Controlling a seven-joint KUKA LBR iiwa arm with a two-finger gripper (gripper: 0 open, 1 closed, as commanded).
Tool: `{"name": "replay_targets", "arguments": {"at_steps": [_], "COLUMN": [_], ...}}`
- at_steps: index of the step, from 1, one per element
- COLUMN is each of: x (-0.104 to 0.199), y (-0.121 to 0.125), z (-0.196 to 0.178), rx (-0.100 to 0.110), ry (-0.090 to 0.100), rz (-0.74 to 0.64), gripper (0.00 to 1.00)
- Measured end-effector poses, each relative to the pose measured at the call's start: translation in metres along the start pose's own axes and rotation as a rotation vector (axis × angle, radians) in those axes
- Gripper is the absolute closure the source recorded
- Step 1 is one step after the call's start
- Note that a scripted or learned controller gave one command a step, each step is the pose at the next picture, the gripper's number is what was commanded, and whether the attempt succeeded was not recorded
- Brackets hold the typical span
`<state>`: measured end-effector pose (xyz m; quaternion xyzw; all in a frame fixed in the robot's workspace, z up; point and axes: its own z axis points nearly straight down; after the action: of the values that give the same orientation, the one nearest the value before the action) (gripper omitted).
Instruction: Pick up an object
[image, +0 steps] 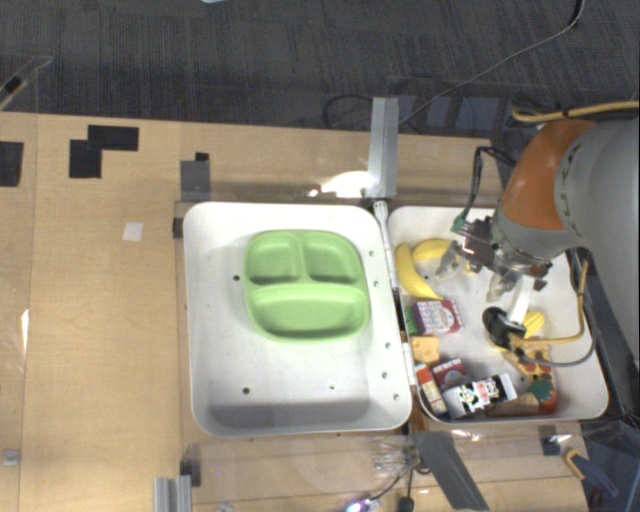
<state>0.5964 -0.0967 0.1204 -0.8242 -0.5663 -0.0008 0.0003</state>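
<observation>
My gripper (470, 275) hangs low over the upper middle of the right bin (590, 400), its fingers spread with only bare bin floor between them. One fingertip (447, 263) is right beside the yellow banana (418, 266), which lies against the bin's left wall. A purple snack packet (436, 317) lies just below the gripper, apart from it. A small yellow piece (534, 323) sits to the gripper's lower right.
A green divided plate (304, 282) lies in the left bin (230, 400). Along the right bin's front lie a tan block (426, 349), a red and white box (432, 385), a black and white carton (480, 393) and a brown item (517, 405).
</observation>
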Motion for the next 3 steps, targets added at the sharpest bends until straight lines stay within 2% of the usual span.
{"name": "replay_targets", "arguments": {"at_steps": [1,2,3], "x": [-0.015,0.011,-0.006], "y": [-0.047,0.003,0.044], "z": [0.028,0.030,0.032], "rx": [-0.020,-0.011,-0.004], "ry": [0.003,0.004,0.002], "rz": [-0.137,0.215,0.994], "gripper": [0.00,0.00,0.00]}}
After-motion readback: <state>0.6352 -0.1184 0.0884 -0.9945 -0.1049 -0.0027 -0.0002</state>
